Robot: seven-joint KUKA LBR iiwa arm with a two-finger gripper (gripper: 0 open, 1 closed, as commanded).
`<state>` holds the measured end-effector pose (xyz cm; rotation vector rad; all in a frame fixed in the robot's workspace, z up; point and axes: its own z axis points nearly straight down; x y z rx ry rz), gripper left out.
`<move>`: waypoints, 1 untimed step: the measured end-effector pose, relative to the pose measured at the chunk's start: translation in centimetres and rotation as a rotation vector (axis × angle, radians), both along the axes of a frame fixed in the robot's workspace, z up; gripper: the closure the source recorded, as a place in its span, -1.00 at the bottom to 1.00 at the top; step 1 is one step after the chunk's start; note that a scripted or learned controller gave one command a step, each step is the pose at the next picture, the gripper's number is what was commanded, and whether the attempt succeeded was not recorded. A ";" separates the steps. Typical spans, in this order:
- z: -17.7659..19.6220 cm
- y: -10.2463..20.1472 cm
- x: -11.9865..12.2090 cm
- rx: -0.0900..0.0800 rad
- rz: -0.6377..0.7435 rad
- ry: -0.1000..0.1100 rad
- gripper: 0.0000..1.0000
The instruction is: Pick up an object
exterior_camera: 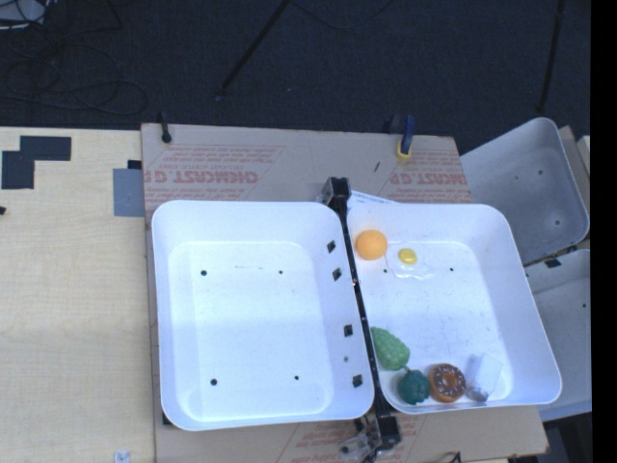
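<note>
Orange ball sits near the right bin's far-left corner (probably light, smooth, prone to rolling), so grip across its middle. End effector state: cannot tell from this view.

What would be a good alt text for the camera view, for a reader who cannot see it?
Two shallow white bins sit side by side on a bench; the right bin holds an orange ball, a small yellow piece, a green object, a teal object and a brown doughnut.

Wooden bench, cardboard sheet, two white bins
</note>
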<state>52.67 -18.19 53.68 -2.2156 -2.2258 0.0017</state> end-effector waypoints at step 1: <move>0.1 -3.3 -5.3 0.000 -0.008 0.002 1.00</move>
